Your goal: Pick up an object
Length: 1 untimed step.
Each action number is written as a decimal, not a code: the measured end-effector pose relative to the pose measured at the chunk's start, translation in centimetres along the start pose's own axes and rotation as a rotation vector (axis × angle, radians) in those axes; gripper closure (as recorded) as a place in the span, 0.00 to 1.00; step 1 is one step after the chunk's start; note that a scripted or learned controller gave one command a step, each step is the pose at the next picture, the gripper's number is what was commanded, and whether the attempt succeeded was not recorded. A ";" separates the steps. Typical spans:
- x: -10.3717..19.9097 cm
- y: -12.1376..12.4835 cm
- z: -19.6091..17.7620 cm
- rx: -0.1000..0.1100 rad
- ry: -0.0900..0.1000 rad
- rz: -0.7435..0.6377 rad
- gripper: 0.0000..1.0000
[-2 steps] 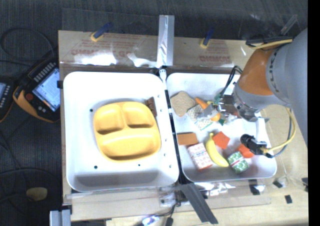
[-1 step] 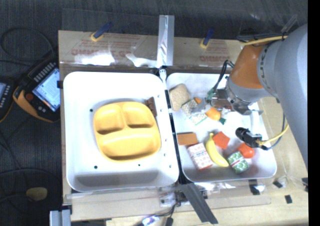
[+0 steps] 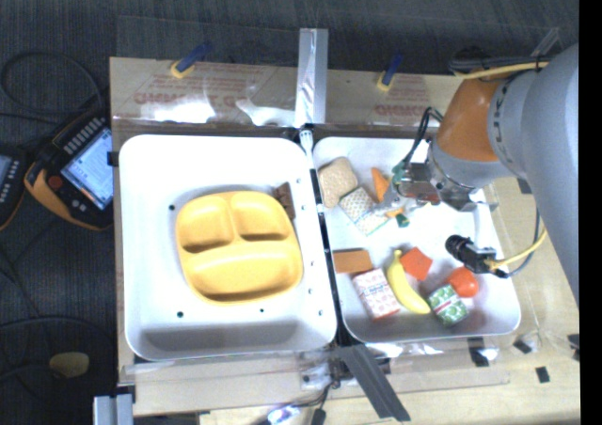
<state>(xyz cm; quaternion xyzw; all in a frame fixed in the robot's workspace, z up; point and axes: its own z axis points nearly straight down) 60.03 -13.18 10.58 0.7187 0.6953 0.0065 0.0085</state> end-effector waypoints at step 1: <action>7.6 -1.5 -10.1 0.024 0.001 0.002 1.00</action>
